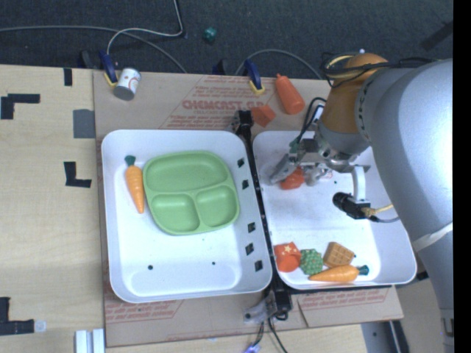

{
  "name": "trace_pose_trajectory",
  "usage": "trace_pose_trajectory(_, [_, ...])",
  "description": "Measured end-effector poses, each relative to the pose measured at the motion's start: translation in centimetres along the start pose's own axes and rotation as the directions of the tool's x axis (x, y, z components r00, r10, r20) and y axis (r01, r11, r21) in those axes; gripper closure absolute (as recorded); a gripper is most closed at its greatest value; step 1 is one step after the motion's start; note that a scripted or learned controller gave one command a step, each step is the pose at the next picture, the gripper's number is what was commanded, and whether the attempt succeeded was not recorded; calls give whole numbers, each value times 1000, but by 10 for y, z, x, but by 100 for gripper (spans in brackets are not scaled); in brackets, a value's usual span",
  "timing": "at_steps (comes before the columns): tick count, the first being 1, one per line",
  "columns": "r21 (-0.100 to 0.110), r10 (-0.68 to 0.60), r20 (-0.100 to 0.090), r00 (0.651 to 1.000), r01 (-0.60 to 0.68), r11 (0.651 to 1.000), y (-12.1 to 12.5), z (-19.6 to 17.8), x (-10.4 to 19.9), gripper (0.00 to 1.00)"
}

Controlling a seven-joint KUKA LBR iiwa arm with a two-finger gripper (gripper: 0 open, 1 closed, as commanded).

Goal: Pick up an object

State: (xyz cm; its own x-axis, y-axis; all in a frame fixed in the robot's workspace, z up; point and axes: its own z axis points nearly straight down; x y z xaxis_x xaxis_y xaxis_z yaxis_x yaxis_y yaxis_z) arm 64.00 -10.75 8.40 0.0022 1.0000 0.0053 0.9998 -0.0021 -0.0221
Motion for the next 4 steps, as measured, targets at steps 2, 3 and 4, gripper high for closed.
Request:
trace_pose_trajectory(2, [-21, -4, 6, 1000, 5, 1000, 26, -2, -17, 0])
trace_pose_trajectory(3, [-22, -5, 10, 1000, 6, 1000, 26, -12, -17, 100])
trace_pose_trajectory(4, [-21, -6, 10, 1000, 6, 1000, 26, -12, -17, 0])
